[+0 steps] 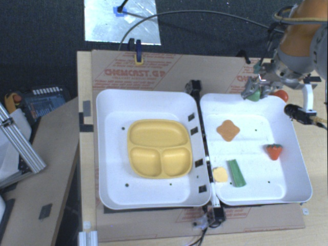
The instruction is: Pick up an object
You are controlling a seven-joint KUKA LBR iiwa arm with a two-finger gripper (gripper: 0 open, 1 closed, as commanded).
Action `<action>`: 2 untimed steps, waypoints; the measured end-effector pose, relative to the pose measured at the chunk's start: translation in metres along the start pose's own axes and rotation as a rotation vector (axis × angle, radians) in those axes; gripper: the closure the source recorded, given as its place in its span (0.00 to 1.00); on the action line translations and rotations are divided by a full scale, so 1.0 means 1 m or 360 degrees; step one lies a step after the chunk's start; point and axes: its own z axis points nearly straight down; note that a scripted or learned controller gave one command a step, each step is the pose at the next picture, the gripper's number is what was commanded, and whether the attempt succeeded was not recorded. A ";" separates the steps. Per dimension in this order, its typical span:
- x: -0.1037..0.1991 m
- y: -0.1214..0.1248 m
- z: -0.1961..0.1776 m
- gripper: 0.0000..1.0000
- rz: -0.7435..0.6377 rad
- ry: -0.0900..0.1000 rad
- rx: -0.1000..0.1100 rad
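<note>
Clenched on a small green piece, the gripper hung over the far edge of the right bin, up by its far right corner. A red-orange bit sat just beside it at the same edge (what it was, I could not make out). From where I stood the grey arm came in from the right, its orange band uppermost.

Inside the right bin, an orange cookie-shaped piece lay toward the far middle, a strawberry near the right edge, and a green stick by the near left corner with a yellow disc touching or just beside it.

The left bin carried a yellow tray with three compartments, set about in its middle. Both bins rested side by side on a cardboard sheet.
</note>
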 end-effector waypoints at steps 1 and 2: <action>0.044 -0.023 0.006 1.00 -0.0002 0.0003 0.0010; 0.097 -0.038 -0.007 1.00 -0.0005 0.0006 0.0009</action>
